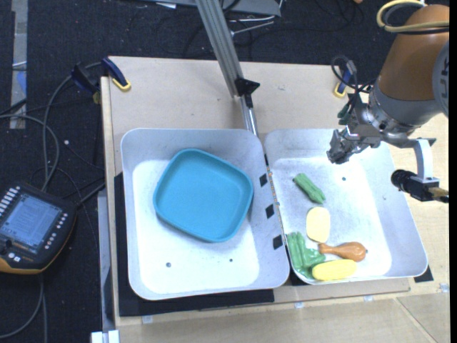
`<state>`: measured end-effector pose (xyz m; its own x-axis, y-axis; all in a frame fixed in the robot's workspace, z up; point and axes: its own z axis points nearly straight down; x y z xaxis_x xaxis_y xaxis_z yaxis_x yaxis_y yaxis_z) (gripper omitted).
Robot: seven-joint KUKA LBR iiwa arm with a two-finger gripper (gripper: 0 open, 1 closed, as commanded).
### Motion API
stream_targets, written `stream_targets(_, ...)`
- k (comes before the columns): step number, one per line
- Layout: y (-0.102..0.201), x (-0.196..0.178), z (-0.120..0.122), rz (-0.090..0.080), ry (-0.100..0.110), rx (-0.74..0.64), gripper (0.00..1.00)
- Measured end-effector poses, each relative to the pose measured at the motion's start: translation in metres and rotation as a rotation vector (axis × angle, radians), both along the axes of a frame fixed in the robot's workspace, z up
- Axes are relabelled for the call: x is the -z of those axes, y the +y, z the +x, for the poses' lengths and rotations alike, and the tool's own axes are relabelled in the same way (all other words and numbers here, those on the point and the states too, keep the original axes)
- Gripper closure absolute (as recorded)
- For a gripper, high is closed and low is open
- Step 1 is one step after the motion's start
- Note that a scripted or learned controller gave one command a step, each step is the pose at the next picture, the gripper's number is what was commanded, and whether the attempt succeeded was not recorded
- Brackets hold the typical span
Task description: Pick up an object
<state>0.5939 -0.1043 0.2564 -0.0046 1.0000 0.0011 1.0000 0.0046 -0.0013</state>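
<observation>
In the right bin (378,191) lie several toy foods: a green pickle (309,187) near the middle, a pale yellow piece (318,224) below it, a brown drumstick (345,249), a yellow piece (334,269) and a green leafy item (300,251) at the front. My gripper (340,151) hangs over the bin's back part, up and to the right of the pickle, with nothing seen between its fingers.
The left bin (143,249) holds a blue square plate (203,194). A grey metal pole (225,45) slants down to the divider between the bins. Clamps (114,73) sit on the bench's back corners. A teach pendant (32,227) lies on the floor at left.
</observation>
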Motion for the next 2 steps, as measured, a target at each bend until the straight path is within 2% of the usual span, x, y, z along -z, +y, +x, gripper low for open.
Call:
stream_targets(1, 0.048, 0.002, 0.002, 0.0, -0.001, 0.0, 1.0)
stream_targets(2, 0.092, 0.014, -0.007, 0.0, 0.0, 0.001, 1.0)
